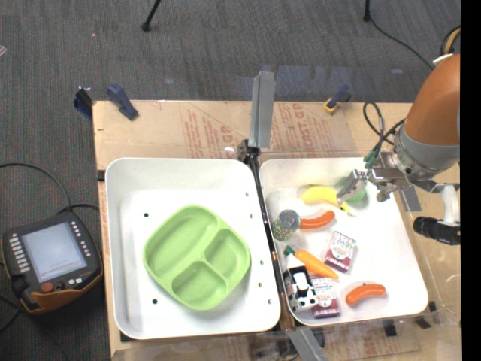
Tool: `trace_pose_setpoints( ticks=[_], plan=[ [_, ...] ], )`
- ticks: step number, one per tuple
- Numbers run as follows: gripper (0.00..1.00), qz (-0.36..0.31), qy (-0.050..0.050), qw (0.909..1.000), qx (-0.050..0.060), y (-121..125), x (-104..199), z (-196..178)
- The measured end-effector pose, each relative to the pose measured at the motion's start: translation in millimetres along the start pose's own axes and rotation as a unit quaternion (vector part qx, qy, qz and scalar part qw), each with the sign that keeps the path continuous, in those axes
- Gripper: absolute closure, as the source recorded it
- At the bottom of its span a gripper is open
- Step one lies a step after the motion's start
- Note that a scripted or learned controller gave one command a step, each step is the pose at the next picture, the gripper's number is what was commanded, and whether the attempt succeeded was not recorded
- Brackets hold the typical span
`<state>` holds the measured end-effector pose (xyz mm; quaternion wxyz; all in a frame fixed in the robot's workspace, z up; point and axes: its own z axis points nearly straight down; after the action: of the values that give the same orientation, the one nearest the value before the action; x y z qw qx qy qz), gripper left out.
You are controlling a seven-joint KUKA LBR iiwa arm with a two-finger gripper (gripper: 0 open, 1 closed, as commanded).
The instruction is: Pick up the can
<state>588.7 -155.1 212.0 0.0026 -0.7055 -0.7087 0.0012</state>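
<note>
The arm's jaws (359, 187) hang over the yellow plastic banana (321, 195); open or closed, I cannot tell. Next they must reach the small grey metal can (287, 222).

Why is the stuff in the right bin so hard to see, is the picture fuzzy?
Camera view: yes, soft all over, so the can looks like a small grey-green blob and the labels on the little cartons cannot be read; the white bins are bright under even light; the end effector near the banana is smeared.
</note>
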Motion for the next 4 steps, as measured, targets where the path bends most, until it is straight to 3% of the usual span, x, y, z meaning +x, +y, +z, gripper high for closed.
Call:
trace_pose_setpoints(
  ticks=[1,2,3,4],
  plan=[
    [0.00,0.171,0.004,0.9852,0.003,22,-50,115],
    [0.00,0.172,0.003,0.9851,0.000,20,-44,125],
    [0.00,0.232,0.003,0.9727,0.001,-28,-44,126],
    [0.00,0.327,0.000,0.9451,0.001,-14,-30,108]
  ],
)
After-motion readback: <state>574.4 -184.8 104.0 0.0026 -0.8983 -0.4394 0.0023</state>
